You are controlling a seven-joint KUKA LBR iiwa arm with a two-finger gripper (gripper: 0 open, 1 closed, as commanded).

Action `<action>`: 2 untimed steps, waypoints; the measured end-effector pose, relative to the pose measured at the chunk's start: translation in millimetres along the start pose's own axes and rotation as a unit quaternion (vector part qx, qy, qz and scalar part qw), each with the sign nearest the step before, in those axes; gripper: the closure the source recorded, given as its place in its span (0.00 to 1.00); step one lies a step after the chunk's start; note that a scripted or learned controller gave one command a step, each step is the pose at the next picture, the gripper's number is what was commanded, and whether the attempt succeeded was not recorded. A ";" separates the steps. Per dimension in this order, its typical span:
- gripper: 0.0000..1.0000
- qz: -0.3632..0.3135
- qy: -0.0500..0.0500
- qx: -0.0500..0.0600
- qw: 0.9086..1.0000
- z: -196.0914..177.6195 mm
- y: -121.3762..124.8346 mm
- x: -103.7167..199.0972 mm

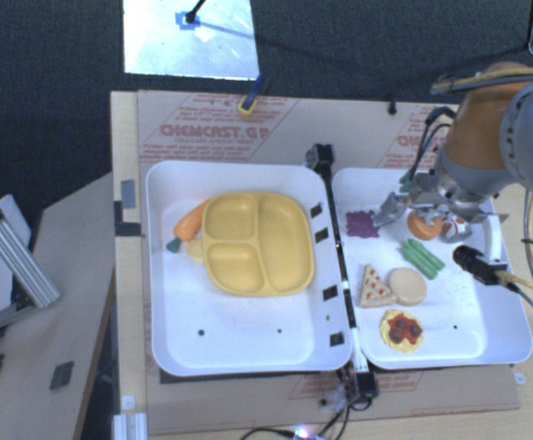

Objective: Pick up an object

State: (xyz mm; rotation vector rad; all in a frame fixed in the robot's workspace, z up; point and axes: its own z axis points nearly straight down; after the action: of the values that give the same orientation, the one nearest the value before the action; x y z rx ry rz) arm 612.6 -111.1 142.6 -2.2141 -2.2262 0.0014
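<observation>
My gripper (424, 209) hangs low over the back of the right bin (495, 337). Directly beneath it lies an orange and white toy (424, 226), partly hidden by the gripper body. A purple grape bunch (361, 224) sits just left of the gripper. In front of it lie green beans (422, 258), a pizza slice (372, 286), a tan round bun (408, 286) and a small round pizza (402, 329).
The left bin (170, 337) holds a yellow divided plate (252, 243) with a carrot (191, 220) at its back left edge. A black ridge (338, 255) separates the two bins. A black part on a cable (477, 264) sticks out at the right bin's right side.
</observation>
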 end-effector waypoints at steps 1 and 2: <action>0.00 0.001 0.000 -0.001 1.000 51.4 0.5 0.4; 1.00 0.001 0.000 -0.003 1.000 38.3 1.7 0.3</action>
State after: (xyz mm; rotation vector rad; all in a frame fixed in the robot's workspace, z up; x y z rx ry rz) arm 614.2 -110.8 104.3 -2.2197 -2.2269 -0.0040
